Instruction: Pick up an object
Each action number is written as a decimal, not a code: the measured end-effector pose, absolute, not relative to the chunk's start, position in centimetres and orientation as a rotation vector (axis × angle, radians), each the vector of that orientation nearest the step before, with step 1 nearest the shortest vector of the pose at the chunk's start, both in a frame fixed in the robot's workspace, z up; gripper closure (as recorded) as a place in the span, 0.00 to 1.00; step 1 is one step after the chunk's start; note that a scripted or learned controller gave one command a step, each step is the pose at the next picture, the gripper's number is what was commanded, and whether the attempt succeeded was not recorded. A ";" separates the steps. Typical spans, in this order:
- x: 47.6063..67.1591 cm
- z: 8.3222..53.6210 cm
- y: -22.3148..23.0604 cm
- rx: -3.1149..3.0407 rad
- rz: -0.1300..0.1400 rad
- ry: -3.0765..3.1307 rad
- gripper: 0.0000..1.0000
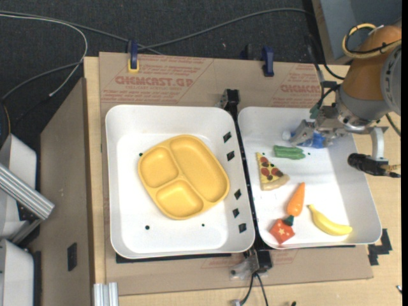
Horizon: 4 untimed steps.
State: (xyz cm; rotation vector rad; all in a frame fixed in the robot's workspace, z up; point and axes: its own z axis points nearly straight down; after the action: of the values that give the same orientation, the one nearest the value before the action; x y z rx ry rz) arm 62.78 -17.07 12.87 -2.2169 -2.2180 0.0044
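Yellow plastic catches your eye first: a three-compartment plate (183,176) lies in the middle of the left bin (121,171), turned at a slant to its walls. Your candidates for picking are all in the right bin (357,190). A green pepper-like piece (289,152) lies toward the far edge, near the divider between the bins. Just nearer than it, a pizza slice (269,171) sits close to the divider-side wall. An orange carrot (295,199) lies tilted around the bin's middle, with its green end touching or almost touching a red strawberry-like piece (282,231) at the near edge. A banana (329,222) rests beside them toward the near right corner. Your gripper (312,134) is low over the far part of the right bin, just beyond and to the right of the green piece, with something bluish at its tip. You cannot tell from this view whether it is spread, closed, or clamped on anything. Both bins sit on a brown board (191,75) held by clamps at its far edge.
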 end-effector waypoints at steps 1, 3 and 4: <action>63.0 14.3 -17.1 -2.220 -0.002 -2.223 1.00; 63.7 25.9 -16.3 -2.224 -0.007 -2.228 1.00; 63.8 28.9 -16.2 -2.223 -0.005 -2.227 1.00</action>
State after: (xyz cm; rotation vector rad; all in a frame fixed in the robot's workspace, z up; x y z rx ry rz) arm 63.79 -16.25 28.92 -2.2230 -2.2267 -0.0052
